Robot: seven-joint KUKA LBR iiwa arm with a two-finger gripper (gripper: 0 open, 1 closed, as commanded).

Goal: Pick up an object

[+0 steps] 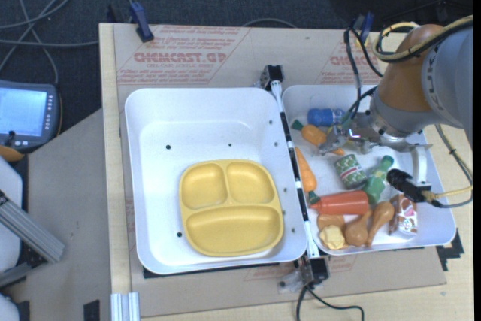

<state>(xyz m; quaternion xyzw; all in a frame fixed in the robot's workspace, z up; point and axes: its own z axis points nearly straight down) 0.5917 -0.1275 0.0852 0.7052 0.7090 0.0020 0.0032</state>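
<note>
Divided tray [231, 207] in the left bin [150, 116]; toy foods [346, 203] heaped in the right bin [443, 225].

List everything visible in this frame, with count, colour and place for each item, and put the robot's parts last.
left bin: 1, white, left half of the bench
divided plate: 1, yellow, in the left bin, toward its near side
right bin: 1, white, right half of the bench
blue item: 1, far left corner of the right bin
carrot: 1, orange, along the right bin's left wall
can: 1, green-labelled, middle of the right bin
red sausage-shaped toy: 1, near side of the right bin
drumstick: 1, brown, near edge of the right bin
tablet: 1, lit screen, off the bench at left
arm: 1, grey with orange band, over the right bin
gripper: 1, just above the can
</note>
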